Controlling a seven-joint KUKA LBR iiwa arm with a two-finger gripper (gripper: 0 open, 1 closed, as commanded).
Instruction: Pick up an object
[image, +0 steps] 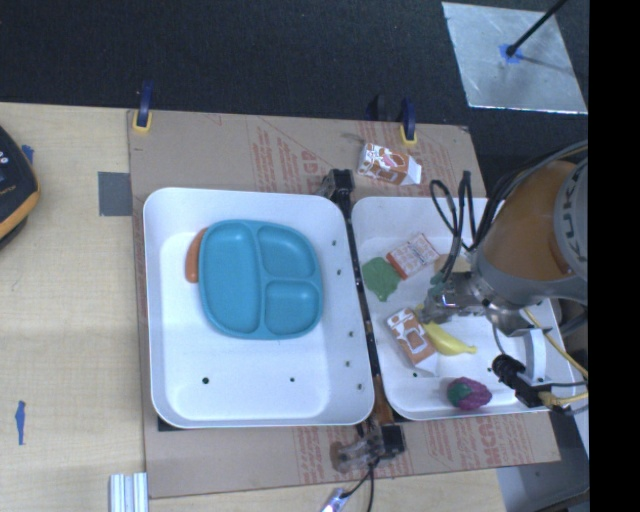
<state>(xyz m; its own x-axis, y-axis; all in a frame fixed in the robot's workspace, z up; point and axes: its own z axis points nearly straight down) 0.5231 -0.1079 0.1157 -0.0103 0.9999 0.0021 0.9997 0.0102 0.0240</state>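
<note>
Purple toy (468, 393) nearest in the right bin (400, 400), then yellow banana (449, 341) beside a small carton (411, 336). Gripper (447, 298) low just above the banana, fingers too blurred to tell apart or together. Likely the reach before a grasp; next, closing squarely on the banana. Farther left, blue plate (262, 278) in the other bin (250, 390)

A brown cardboard sheet (250, 150) lies on the wooden desk (60, 330), fastened at its far edge by two clamps (143, 108). A small carton (389, 165) rests on the cardboard, beyond the bins. A grey tape patch (115, 193) sits at the sheet's left edge. A black-and-yellow device (14, 190) occupies the desk's left margin. Dark carpet (250, 50) lies beyond.
</note>
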